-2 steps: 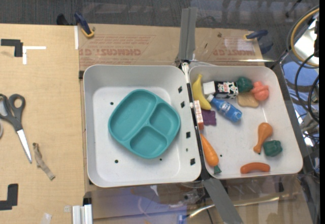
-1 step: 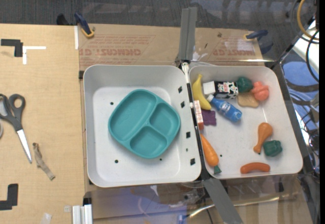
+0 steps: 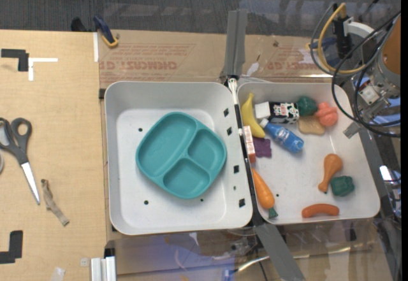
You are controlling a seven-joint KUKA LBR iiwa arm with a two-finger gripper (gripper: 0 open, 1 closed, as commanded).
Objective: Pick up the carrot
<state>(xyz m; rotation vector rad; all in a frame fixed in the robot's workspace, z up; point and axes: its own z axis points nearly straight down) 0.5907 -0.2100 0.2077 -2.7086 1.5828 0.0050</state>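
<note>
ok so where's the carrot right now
The carrot lies in the right bin, along its left wall near the front corner, below the purple piece and left of the sausage.

The arm is cut off by the right edge with its lower end lost among cables, the scissors run off the left edge at one handle, and the small boxes carry print too small to read.
</note>
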